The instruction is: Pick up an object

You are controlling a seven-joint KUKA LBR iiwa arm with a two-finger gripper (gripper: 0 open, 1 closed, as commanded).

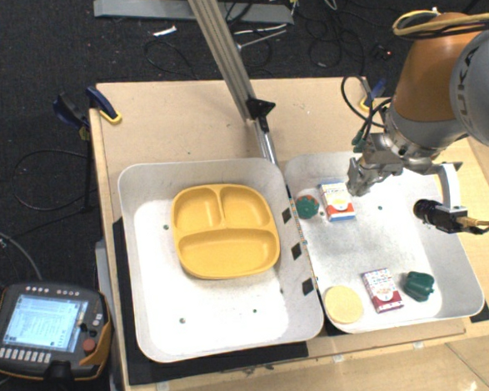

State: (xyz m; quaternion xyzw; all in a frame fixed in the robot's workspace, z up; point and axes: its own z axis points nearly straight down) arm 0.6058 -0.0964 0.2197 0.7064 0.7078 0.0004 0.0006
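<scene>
Gripper (359, 182) hangs over the right bin (448, 243), near its back edge, just right of a small white and red box (337, 201); whether the fingers are apart or together I cannot tell from here. A dark green round thing (307, 206) sits just left of that box. Near the front edge lie a pale yellow disc (345, 304), a red and white box (382, 289) and a green pepper-like piece (418, 284). The left bin (147, 239) holds a yellow divided tray (225, 230)
</scene>
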